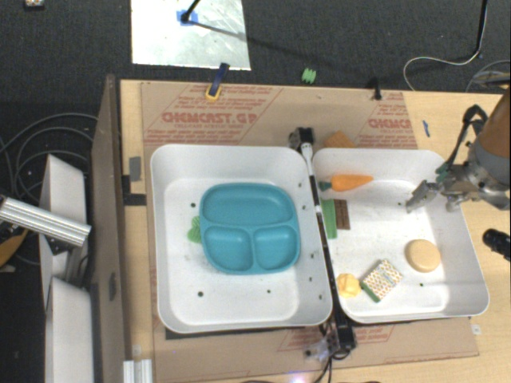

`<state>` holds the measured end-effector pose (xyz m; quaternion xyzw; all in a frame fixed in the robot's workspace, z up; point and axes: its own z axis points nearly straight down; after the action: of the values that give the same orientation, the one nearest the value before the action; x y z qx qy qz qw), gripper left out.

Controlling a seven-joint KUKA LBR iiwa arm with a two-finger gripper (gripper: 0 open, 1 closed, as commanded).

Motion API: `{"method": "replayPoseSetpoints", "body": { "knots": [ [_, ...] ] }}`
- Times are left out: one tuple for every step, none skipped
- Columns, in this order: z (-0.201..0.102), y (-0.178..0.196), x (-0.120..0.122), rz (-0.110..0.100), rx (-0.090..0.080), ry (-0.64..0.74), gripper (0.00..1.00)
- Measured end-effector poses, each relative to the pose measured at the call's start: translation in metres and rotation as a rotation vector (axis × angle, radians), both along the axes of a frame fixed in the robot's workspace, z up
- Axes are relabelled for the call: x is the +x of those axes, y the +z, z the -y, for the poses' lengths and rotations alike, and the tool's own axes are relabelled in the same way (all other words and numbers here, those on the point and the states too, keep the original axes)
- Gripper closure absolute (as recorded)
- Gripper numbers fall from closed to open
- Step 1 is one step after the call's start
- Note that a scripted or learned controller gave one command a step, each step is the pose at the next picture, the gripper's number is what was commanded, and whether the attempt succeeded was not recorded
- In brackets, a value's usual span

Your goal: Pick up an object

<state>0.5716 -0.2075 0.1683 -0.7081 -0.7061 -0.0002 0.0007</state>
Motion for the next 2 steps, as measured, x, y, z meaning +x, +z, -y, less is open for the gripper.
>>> {"method": "replayPoseSetpoints", "body": {
  "knots": [
    [-0.014,-0.087,-0.035,0.0,0.0,0.002,0.0],
    [-0.04,-0.001,0.039,0.015,-0.004,0.013,0.0]
  ]
}}
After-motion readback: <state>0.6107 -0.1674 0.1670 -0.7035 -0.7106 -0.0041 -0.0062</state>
